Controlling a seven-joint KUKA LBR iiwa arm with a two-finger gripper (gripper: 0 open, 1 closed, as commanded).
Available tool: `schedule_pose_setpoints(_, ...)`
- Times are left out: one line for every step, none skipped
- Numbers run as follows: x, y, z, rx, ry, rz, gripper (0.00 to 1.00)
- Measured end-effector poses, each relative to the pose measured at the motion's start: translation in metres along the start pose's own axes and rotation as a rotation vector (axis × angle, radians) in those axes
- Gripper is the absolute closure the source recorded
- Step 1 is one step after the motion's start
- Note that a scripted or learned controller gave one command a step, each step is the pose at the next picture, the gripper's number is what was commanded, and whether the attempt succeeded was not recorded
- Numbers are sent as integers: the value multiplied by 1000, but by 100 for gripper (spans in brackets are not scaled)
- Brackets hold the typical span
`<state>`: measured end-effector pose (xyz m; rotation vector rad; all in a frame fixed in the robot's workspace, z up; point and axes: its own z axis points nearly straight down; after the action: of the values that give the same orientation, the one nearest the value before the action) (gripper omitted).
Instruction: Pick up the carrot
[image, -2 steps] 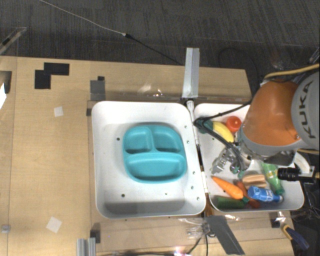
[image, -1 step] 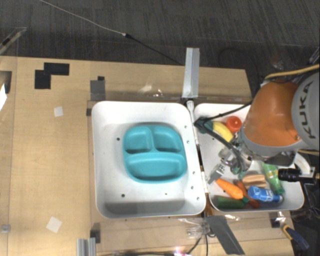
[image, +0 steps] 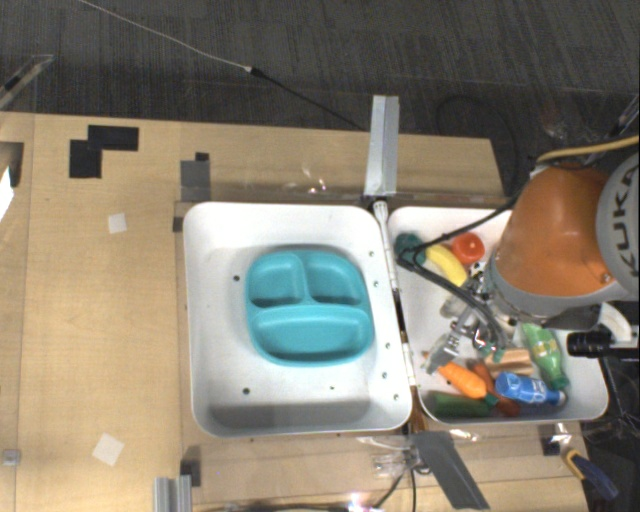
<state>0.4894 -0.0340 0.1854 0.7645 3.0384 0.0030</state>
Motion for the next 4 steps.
schedule_pose_setpoints(-30,-44,80,3,6,-84,0)
schedule_pose_setpoints(-33,-40,66,-3,-6,-90,100)
schedule_pose_setpoints(9,19,-2,-5,-3,-39,100)
schedule_pose_setpoints(9,16,-1,-1,-1,-35,0)
